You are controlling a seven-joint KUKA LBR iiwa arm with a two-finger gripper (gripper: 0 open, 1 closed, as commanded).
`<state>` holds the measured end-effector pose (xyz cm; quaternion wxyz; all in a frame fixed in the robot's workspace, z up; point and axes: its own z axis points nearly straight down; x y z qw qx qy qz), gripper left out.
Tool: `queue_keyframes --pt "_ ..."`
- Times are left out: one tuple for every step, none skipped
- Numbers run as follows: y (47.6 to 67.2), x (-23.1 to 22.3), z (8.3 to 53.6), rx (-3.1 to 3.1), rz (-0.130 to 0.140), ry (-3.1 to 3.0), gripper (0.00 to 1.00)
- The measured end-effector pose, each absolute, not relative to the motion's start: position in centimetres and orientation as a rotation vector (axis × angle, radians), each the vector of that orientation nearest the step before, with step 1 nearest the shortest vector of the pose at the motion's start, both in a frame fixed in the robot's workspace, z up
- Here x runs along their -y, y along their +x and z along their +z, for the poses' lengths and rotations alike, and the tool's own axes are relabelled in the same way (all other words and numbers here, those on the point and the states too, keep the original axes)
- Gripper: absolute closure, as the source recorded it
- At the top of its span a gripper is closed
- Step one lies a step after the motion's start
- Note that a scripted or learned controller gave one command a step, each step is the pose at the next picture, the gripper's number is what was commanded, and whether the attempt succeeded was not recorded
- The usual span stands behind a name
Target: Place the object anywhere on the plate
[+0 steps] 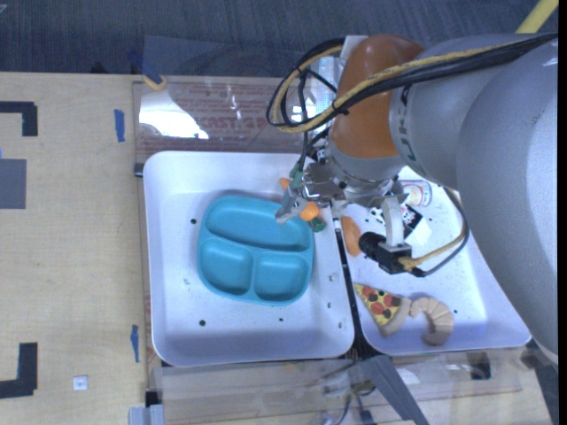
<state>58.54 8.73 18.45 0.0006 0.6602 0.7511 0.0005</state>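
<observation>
Grey arm (pixel 496 149) lowers its tool (pixel 299 204), pinching an orange-green toy (pixel 309 211), over the blue plate's (pixel 252 255) right rim.

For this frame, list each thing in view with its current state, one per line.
Blue divided plate: flat in left bin, compartments bare.
End effector: over plate's upper right rim, by a small orange object; grasp unclear.
Pizza slice toy: lying in right bin.
Croissant toy: lying beside pizza slice.
</observation>
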Motion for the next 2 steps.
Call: queue_keyframes --pt "58.54 -8.73 18.45 -2.359 0.001 2.073 0.00" --pt "58.54 -8.73 18.45 -2.359 0.001 2.073 0.00"
